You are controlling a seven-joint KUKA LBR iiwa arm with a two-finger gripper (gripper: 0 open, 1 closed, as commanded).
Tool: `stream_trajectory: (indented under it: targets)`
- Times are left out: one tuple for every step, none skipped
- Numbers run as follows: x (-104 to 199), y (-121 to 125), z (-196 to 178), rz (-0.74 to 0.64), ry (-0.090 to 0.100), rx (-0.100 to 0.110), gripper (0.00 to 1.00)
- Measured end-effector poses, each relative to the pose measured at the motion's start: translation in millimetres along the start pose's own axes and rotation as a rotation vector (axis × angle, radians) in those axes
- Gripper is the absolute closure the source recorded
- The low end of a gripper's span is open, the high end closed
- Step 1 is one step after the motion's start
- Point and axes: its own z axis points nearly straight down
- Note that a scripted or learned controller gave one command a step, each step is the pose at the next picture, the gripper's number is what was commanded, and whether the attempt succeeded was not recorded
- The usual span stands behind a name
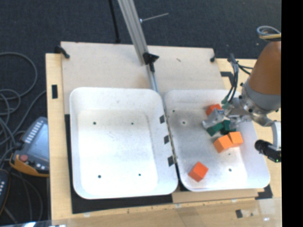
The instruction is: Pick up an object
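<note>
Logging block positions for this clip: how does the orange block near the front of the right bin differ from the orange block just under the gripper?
The front block lies alone, well away from the gripper; the near block sits just below it, beside a green object. The front block is redder, the near one paler. Both lie in the right bin.

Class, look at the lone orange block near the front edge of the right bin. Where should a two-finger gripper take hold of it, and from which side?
Probably from straight above, closing on two opposite side faces of the orange block. It lies alone on the floor of the right bin, turned cornerwise to the walls, so the fingers should turn to match its faces.
</note>
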Motion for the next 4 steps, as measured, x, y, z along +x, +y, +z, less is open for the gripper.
stream_trajectory:
  targets:
    - [-3.0, -24.4, 132.7, -0.002, 0.001, 0.011, 0.00]
    - [-19.2, 56.6, 143.3, -0.010, 0.011, 0.003, 0.00]
    - [-15.8, 110.5, 146.1, -0.003, 0.000, 0.009, 0.00]
    - [-34.6, 102.5, 131.5, -0.017, 0.017, 0.001, 0.00]
